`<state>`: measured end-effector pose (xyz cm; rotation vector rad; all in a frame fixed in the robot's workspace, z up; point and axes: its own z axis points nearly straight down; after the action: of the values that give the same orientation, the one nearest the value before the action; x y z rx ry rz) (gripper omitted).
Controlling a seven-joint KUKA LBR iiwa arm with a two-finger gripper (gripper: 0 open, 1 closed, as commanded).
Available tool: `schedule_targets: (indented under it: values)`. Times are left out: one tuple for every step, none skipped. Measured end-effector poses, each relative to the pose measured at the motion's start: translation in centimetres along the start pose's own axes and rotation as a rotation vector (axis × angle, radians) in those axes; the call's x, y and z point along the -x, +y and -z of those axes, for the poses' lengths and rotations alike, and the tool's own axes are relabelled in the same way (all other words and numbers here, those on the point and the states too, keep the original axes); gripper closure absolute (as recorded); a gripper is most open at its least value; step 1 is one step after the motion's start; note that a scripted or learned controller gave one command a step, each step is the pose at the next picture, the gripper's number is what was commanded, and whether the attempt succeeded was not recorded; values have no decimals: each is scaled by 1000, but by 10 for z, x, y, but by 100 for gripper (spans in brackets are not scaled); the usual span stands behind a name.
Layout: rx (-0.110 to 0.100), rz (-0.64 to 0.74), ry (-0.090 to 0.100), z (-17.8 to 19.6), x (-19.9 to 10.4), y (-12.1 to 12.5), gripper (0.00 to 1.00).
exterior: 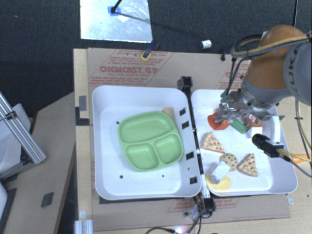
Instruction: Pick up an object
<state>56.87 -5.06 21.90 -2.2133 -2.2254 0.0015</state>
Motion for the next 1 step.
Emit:
schedule_targets:
  values:
    - [3, 2, 0, 15, -22, -21, 100]
